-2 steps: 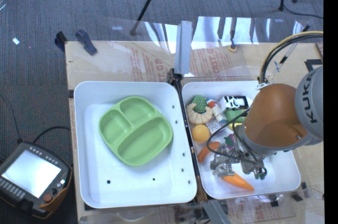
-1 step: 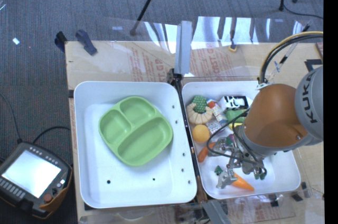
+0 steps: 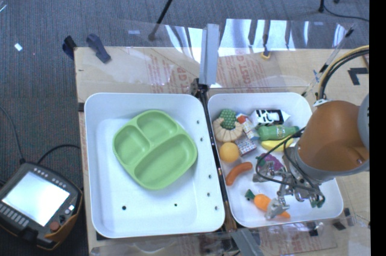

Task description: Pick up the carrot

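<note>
The carrot (image 3: pixel 261 202) is orange with a green top and lies at the front of the right bin (image 3: pixel 330 200), its leafy end pointing left. My gripper (image 3: pixel 294 204) hangs low over the carrot's right end, under the orange wrist band. The gripper looks open. One fingertip (image 3: pixel 275 210) rests across the carrot's middle and the other sits further right, over bare bin floor. The carrot's right tip peeks out just past the left fingertip. Nothing is lifted.
The right bin also holds an orange ball (image 3: pixel 229 153), a sausage (image 3: pixel 239 172), a green bottle (image 3: pixel 277 132), a pineapple-like toy (image 3: pixel 227 127) and small boxes. A green divided plate (image 3: pixel 155 148) lies in the left bin (image 3: pixel 102 212). A teach pendant (image 3: pixel 36 203) sits at the bottom left.
</note>
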Controlling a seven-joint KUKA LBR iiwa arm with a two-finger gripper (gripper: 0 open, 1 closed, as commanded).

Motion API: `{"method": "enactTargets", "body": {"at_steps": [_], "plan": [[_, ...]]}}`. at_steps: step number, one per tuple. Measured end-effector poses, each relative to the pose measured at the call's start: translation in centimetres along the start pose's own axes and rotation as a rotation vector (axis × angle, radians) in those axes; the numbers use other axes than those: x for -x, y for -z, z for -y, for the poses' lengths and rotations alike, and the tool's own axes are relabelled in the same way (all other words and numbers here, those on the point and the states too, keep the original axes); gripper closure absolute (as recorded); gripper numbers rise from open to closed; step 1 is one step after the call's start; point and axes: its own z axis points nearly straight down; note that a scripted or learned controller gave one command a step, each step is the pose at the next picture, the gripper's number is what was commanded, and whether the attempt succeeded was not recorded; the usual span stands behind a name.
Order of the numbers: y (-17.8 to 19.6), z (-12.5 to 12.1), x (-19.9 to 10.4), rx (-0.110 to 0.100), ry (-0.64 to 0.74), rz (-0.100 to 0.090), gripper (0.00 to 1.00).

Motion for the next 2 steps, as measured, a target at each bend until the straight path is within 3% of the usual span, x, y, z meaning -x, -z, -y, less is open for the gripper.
{"method": "enactTargets", "body": {"at_steps": [1,2], "plan": [[-0.01,-4.50,0.53,0.002,0.205,-0.001,0.00],[0.90,-4.69,0.60,0.003,0.209,-0.001,1.00]]}}
